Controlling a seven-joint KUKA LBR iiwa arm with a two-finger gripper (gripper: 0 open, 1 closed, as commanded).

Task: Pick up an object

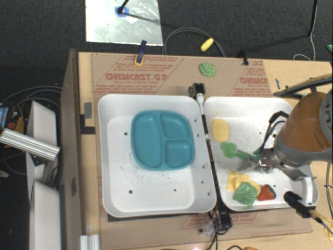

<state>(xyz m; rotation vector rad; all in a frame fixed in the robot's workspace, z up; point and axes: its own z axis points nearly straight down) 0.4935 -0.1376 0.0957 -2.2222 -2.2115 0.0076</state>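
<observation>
**Arm low over the right bin, among soft plastic food shapes**

Two shallow white bins with rounded corners sat side by side on a worktop (156, 72) covered in printed brown cardboard. The left bin (117, 191) held a smooth teal plate (162, 139), matte and divided into three compartments, lying flat near the bin's middle. A few dark specks dotted the bin floor around it.

The right bin (250, 111) held small toy-like pieces. A pale yellow oval piece (220, 130) lay near its left wall. Just below it was a green piece (229, 150) with a rounded head and a stalk running right toward the tool (252, 162). Near the front wall, a flat yellow piece (238, 180), a crinkled green leafy piece (245, 193) and a red piece (266, 192) lay bunched together, touching or overlapping.

The arm (307, 129), with its glossy orange band, was cut off at the right edge and covered the bin's right side. The tool's metal fingers were small and tangled with cables and shadow; I could not tell whether they were wide or narrow, or whether the green stalk was between them or merely beside them.

On the cardboard behind the bins lay a bumpy green round object (207, 69).
</observation>
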